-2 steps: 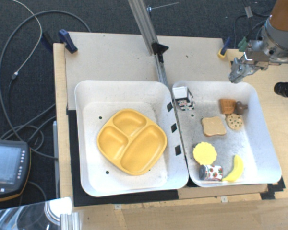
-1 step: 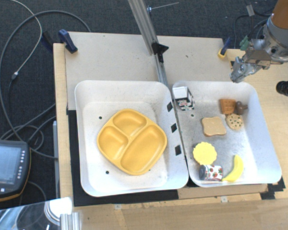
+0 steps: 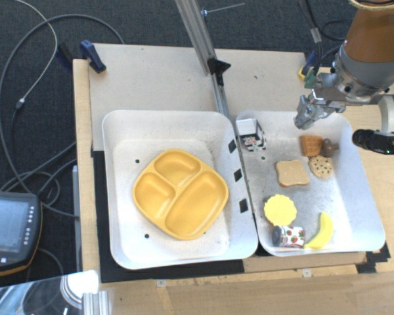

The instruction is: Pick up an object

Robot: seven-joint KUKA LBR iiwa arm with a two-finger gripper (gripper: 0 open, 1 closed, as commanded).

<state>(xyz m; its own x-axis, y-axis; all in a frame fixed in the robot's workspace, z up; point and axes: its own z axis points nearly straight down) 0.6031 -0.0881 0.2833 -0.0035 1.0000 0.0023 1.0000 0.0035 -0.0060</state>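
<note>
Barely begun: gripper (image 3: 308, 118) hovering over right bin (image 3: 361, 176), finger opening impossible to tell, nothing visibly held. Brown block (image 3: 310, 144) just below fingertips, cookie (image 3: 321, 168) and toast (image 3: 292, 173) beyond; grasp and lift outstanding.

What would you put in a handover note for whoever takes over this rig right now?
Gripper: hovering over the back of the right bin, nothing seen between its fingers.
Right bin holds: brown block, cookie, toast slice, yellow disc, small can, banana, small white item at the back left corner.
Left bin holds the yellow divided plate.
Done: nothing picked yet.
Left: lower, grasp an object, likely the nearby brown block, and lift.
</note>
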